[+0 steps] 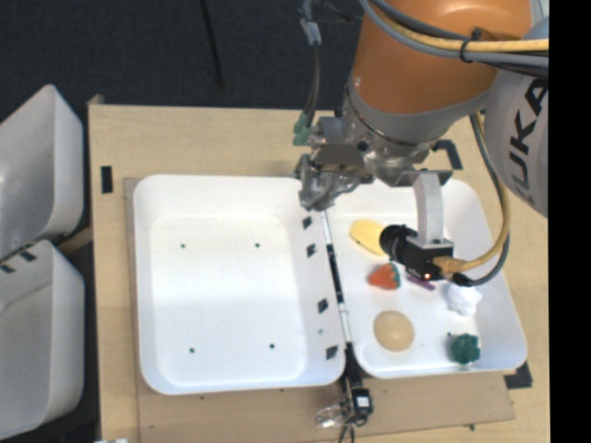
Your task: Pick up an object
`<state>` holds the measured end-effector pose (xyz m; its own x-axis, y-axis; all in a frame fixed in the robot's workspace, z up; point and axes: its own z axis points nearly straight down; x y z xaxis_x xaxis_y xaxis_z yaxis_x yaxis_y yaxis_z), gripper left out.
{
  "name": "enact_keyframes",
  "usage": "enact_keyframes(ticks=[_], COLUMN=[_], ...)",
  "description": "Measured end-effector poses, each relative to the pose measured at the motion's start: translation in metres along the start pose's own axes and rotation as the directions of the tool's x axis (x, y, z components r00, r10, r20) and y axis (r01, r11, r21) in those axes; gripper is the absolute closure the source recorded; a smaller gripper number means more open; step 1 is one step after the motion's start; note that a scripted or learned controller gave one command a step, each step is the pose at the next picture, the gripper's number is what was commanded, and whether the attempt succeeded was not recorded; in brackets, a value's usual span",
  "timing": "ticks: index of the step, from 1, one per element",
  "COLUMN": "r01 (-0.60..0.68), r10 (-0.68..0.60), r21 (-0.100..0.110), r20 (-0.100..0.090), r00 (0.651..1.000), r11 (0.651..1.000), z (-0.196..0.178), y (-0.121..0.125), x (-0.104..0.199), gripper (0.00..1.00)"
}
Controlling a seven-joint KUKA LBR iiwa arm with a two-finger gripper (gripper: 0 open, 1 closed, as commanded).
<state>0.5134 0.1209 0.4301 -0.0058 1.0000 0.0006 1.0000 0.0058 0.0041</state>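
My gripper [320, 190] hangs above the far end of the ridge where the left bin [222, 275] meets the right bin [434, 369]; whether it is open or closed, I cannot tell. The right bin holds a yellow piece [367, 236], a red piece [385, 277], a white lump [461, 298], a beige ball [394, 330] and a green lump [464, 347].

A pale wooden counter [115, 137] carries two shallow white bins side by side, their inner rims touching along a seam marked by a row of small black clips [325, 275]. The left bin [222, 293] and the right bin [417, 364] together cover most of the board, leaving bare strips at its edges. A short black strip [106, 179] lies on the bare wood just beside the left bin's far corner, and a small metal fitting [340, 415] sits at the near edge, below the seam.
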Motion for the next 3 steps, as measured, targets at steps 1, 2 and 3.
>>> enact_keyframes(ticks=[1,2,3], r01=[-0.002,-0.009,-0.009], r10=[0.002,0.009,0.009], r21=[-0.003,0.020,0.007], r20=[0.000,0.006,0.003], r00=[1.000,1.000,1.000], r11=[1.000,1.000,1.000], z=[-0.055,0.097,0.117], y=[0.009,-0.007,-0.023], x=[0.018,-0.021,-0.054], gripper=[1.00,1.00,1.00])
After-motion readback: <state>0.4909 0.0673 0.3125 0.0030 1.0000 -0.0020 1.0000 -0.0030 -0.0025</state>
